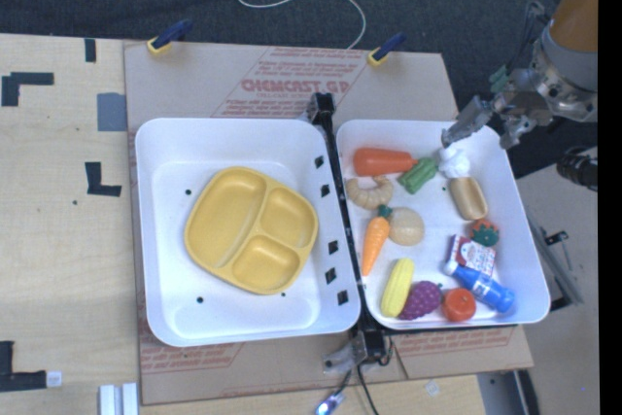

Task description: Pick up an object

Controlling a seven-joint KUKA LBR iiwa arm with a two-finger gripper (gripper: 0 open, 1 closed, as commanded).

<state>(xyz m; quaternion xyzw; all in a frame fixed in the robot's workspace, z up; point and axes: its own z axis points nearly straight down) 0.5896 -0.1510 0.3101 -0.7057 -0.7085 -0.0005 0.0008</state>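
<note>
gripper [465, 129]: hanging over the right bin's 1 o'clock corner, and honestly can't tell if it's clenched or released, it's a grey blur from here
arm [573, 15]: comes in from 2 o'clock, orange band up top
white thing [454, 162]: small blob just below the gripper; can't say if they touch
bread roll [467, 197]: just past the blob toward 5 o'clock
green piece [419, 174]: at 9 o'clock of the blob, butting against the long orange sausage-looking thing [382, 159]
right bin [520, 209]: the rest of the toy food is in here; carrot [373, 243] mid-left, corn [397, 287] and grapes [422, 298] at 6 o'clock, blue bottle [483, 288] at 5 o'clock
left bin [155, 209]: yellow divided plate [252, 228] sitting in the middle, tilted a bit
</note>
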